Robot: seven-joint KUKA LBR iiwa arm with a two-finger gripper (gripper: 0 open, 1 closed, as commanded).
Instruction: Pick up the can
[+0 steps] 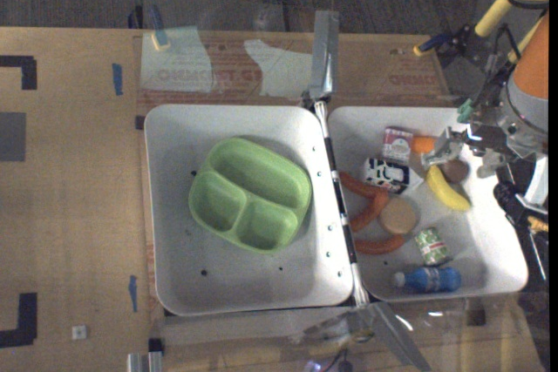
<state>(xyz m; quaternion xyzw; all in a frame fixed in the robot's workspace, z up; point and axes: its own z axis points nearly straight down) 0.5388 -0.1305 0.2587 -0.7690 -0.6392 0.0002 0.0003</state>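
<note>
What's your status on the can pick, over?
Gripper hovering over right bin's upper edge, nothing visibly held. Can on its side, lower in that bin, untouched. Banana lies between gripper and can; blue bottle close below.

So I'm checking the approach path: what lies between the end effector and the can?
In the camera view, the banana lies between the end effector and the can, with bare bin floor below it.

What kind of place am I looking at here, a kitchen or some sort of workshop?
Most likely a robot test lab, not a kitchen. A robot arm reaches over a wooden bench bearing two white bins. One bin has a green divided plate; the other has toy-like food, such as a banana.
</note>
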